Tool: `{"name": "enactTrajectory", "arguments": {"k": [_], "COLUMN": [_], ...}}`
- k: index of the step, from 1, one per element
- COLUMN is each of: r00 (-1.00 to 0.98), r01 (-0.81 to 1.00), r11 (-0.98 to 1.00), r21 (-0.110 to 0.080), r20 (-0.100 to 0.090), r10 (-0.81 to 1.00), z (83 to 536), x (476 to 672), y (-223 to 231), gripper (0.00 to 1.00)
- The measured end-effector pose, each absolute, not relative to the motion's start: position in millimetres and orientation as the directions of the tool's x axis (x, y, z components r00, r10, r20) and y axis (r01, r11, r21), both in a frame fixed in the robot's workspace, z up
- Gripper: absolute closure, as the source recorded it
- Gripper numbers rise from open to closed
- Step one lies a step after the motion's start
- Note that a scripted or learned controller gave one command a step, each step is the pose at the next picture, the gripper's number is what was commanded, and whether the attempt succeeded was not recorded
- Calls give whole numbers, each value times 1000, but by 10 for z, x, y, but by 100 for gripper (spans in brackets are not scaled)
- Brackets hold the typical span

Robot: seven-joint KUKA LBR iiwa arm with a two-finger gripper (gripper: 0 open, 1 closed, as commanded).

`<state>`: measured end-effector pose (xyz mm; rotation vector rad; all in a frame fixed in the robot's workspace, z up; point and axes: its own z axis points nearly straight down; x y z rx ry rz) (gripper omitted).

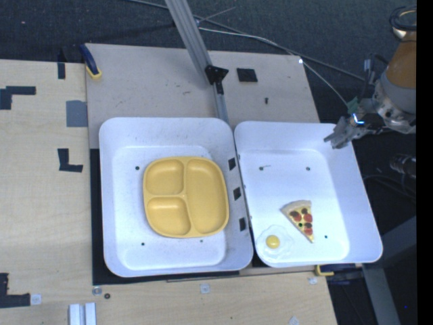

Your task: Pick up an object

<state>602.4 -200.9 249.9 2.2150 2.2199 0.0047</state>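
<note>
- Plywood bench [40, 181] carries two white bins side by side.
- Left bin [115, 181] holds a yellow divided plate [185, 197].
- Right bin [352, 202] holds an egg [272, 242] and, beside it, a pizza slice [300, 219].
- Gripper [338, 136] hangs over the right bin's far right corner, grasping nothing.

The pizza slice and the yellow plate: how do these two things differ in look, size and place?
1. The plate is much larger than the pizza slice.
2. The plate is plain yellow with three compartments; the slice is a flat wedge with red spots on top.
3. The plate lies in the left bin; the slice lies in the right bin, beside a small fried egg.
Both lie flat, apart from the pincer.
</note>
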Motion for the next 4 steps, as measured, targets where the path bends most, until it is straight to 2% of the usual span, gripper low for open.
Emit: {"name": "enactTrajectory", "arguments": {"k": [1,2,4], "r00": [-5,-5,-5], "r01": [1000,1000,1000], "r11": [5,5,5], "r21": [-2,-3,-4], "r20": [1,1,1], "r10": [1000,1000,1000], "z": [2405,2283,2097], "x": [5968,5832,5420], "y": [-1458,-893,76], "gripper": [100,100,100]}}
